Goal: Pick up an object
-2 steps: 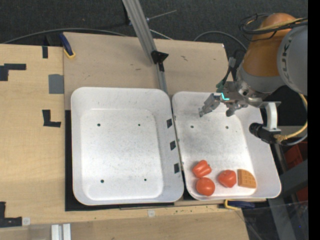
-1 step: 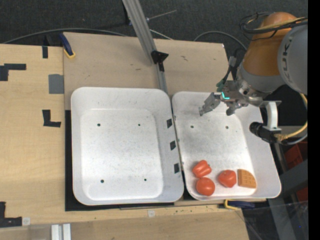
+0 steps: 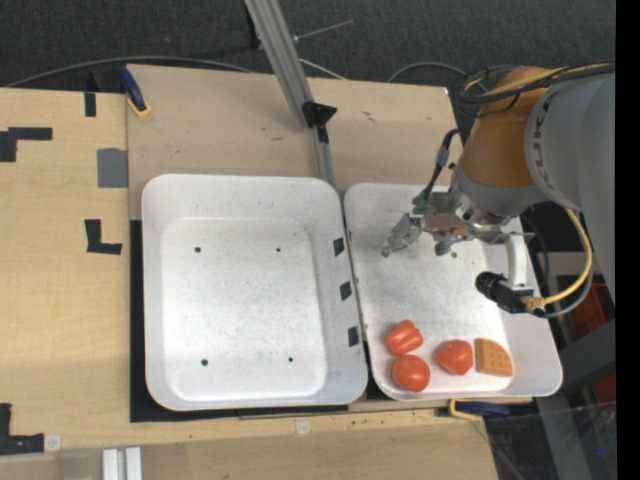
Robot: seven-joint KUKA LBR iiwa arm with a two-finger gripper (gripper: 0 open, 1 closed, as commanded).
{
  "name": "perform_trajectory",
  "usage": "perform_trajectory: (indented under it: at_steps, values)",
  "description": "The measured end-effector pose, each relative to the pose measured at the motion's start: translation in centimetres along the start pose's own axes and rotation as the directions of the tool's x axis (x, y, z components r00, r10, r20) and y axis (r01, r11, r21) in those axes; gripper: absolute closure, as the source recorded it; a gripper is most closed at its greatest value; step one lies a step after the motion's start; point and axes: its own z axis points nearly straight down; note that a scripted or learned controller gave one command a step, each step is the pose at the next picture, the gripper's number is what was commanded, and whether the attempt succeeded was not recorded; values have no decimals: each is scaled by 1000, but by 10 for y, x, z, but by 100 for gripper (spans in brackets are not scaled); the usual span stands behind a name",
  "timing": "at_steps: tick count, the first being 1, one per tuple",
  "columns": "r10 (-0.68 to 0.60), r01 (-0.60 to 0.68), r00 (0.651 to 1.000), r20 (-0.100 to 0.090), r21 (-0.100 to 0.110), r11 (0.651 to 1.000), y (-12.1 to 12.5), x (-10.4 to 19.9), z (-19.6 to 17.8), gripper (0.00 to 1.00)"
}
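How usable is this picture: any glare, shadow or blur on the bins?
Camera view: the left bin is brightly lit but not washed out; the red items in the right bin look sharp; the gripper looks soft and casts little shadow.

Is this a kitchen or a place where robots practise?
Probably a robot lab. A robot arm hangs over two white bins on a wooden bench, and the red toy foods look like practice things.

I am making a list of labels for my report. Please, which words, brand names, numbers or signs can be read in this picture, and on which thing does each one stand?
"KU": grey letters on the arm, cut off by the picture's edge.
No other text: none on the right bin, the left bin or the waffle.
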Motion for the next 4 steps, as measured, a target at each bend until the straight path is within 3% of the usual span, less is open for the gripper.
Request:
perform_trajectory:
  at_steps: [1,2,3,4]
  values:
    - [1,-1,1000,0,0,1000,-10,-2,59,0]
    - [0,0,1000,1,-6,1000,-11,-1,71,0]
    - [-1,1,1000,0,-5,1000,-11,-1,61,100]
    - [0,0,1000,0,-11,1000,-1,-5,10,100]
